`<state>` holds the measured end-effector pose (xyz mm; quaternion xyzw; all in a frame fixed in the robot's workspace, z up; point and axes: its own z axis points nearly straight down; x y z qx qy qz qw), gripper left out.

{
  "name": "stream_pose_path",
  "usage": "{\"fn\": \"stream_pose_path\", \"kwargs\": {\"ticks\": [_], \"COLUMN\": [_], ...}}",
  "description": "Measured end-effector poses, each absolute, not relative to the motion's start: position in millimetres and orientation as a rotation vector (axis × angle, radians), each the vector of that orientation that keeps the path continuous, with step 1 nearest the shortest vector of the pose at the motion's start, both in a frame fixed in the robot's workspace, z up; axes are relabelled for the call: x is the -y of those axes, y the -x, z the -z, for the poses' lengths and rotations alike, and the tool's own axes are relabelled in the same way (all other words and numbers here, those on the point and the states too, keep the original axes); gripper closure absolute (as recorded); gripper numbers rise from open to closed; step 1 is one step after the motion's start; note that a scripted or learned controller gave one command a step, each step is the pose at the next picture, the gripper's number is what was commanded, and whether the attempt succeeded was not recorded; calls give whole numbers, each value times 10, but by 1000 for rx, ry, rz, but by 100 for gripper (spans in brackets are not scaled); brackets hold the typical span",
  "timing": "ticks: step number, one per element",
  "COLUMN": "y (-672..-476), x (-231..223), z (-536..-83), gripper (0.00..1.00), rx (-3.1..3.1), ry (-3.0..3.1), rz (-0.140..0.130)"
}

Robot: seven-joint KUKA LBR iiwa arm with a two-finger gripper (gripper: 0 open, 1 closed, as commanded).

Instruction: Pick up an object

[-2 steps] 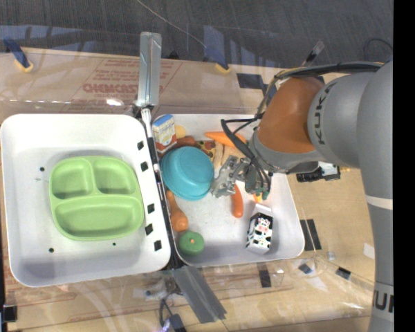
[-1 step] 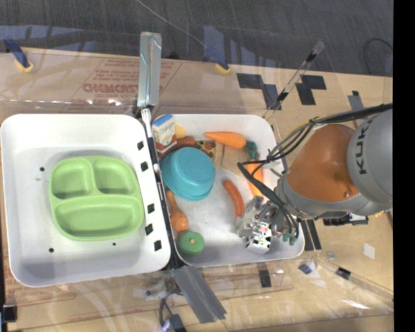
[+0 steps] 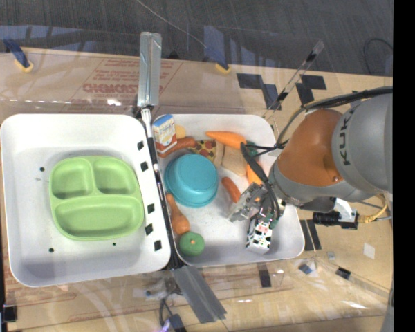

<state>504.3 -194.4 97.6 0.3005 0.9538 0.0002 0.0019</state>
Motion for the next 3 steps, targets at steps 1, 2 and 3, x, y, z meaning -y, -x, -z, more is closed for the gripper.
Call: {"fn": "stream_pose_path", "kwargs": {"ticks": [1,2,3], "y": [-5250,-5489,-4765], "x": [1439,795,516], "z": [-916,-1947,-1912], "gripper": [100,100,100], "rx": [-2789,-2627,-2674], "ry": [-1447,-1716,-1655], "rz": [-2,-7,0]}}
